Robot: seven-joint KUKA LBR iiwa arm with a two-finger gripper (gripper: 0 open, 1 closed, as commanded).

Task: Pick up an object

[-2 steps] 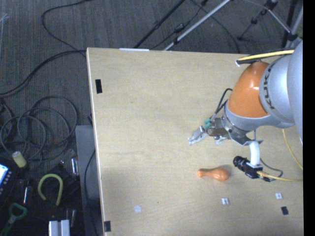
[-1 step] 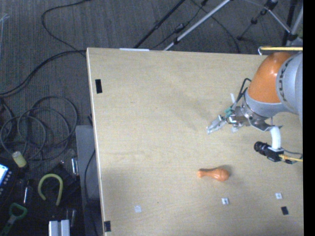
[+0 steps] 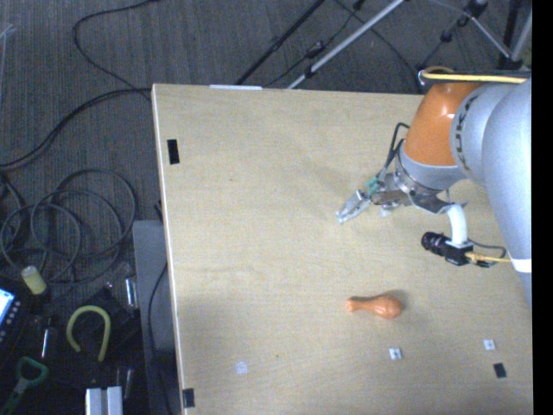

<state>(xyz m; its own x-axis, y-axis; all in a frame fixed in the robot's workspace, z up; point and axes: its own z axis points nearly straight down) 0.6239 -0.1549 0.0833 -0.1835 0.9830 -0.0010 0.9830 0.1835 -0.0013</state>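
We see the arm (image 3: pixel 484 145) reaching in from the right, its grey body and orange band sitting above the wrist, with the gripper (image 3: pixel 352 207) stretched out to the left over a bare tan board (image 3: pixel 259 232). The two fingers (image 3: pixel 346 213) look slightly parted at their tips, and nothing lies between them, so we read the gripper as open and holding nothing. It hangs over the bare surface, and we cannot tell whether the tips touch it.

The one object we can pick out is a small orange, pear-shaped object (image 3: pixel 377 305), with a rounded bulb at one end and a narrow neck at the other. It lies on its side below the gripper in the view and a little to the right of the fingertips, well apart from them, with its neck pointing left.

A black cylinder (image 3: pixel 442 245) with a thin yellow cable (image 3: pixel 486 256) hangs off the wrist, to the right of the fingers and between them and the orange object's level. A few small markers (image 3: pixel 395 353) sit on the board further below the gripper, beyond the orange object, and a black marker (image 3: pixel 173 151) sits far off to the gripper's left.
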